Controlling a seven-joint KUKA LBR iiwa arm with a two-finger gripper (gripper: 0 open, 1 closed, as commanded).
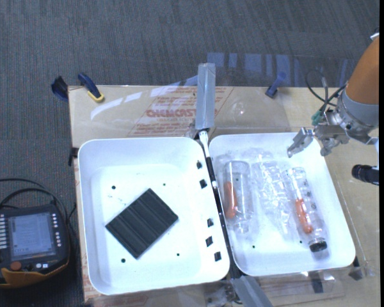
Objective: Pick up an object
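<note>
Grey jaws | spread wide, holding nothing | above right bin rim

A single fixed camera is looking down at a slant from above the counter, taking in both white bins side by side, carpeted floor beyond, with the arm entering from the right.
</note>
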